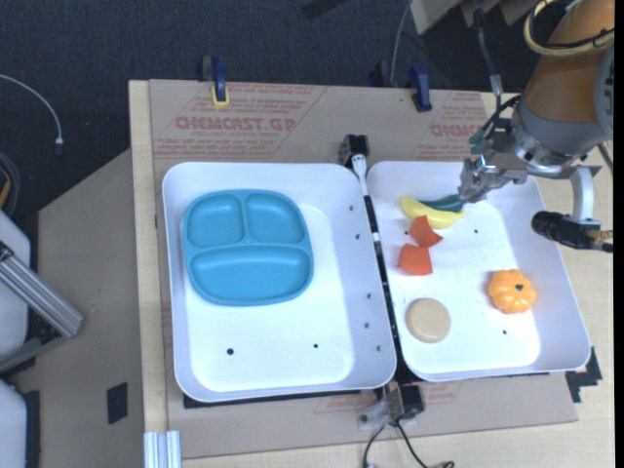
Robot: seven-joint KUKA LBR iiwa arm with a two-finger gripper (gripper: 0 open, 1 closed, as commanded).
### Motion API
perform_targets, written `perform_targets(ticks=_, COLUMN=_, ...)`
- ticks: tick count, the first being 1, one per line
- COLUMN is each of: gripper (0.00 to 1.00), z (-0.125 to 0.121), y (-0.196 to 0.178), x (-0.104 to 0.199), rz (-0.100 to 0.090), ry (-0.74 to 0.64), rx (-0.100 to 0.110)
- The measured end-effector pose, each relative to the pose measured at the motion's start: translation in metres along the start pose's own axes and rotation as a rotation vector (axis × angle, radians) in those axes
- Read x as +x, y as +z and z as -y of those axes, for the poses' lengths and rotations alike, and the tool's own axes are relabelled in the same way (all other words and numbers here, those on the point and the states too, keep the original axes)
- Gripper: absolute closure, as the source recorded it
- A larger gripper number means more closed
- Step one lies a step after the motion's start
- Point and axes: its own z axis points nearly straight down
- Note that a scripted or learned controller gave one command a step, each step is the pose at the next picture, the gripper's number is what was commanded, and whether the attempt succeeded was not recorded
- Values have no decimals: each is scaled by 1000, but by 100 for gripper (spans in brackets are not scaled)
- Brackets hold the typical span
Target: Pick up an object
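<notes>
We read "CHEMCAST GP" on the brown board (244, 122). The gripper (475, 189) sits low in the right bin (556, 344), at the yellow banana (429, 211); its grip we cannot tell. Open floor lies beside the blue tray (249, 247) in the left bin (283, 369).

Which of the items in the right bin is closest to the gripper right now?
The yellow banana-shaped piece, at the bin's far end: the gripper is right at its teal end. The red pieces, tan disc and orange pumpkin lie farther off.
</notes>
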Motion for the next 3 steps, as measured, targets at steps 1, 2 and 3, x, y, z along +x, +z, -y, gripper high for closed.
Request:
perform_targets(ticks=1, gripper=100, z=-2, y=-44, x=0, rz=0, ry=0, rx=0)
perform_targets(ticks=2, gripper=100, z=24, y=-38, x=53, rz=-5, ry=-4, rx=9)
perform_targets(ticks=3, gripper=100, z=35, y=-43, x=110, rz=-4, ry=-5, rx=8)
